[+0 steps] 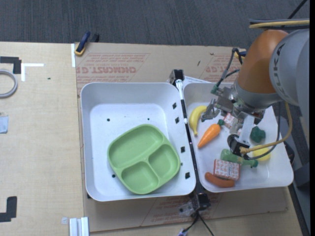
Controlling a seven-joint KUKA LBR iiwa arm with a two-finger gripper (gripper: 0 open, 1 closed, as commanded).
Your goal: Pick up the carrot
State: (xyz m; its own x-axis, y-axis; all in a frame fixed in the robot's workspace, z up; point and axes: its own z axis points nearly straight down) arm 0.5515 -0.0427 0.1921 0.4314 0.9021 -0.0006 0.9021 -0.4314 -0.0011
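The carrot [209, 134] is seen just left of the tool [227, 116], slanting up toward it; the tool's grip cannot be told.

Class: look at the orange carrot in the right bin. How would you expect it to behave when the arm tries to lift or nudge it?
The carrot looks like smooth moulded plastic, so probably stiff, light and slightly slippery. Its tapered, rounded shape suggests it may roll or pivot if nudged. The banana lies close beside it and might get bumped.
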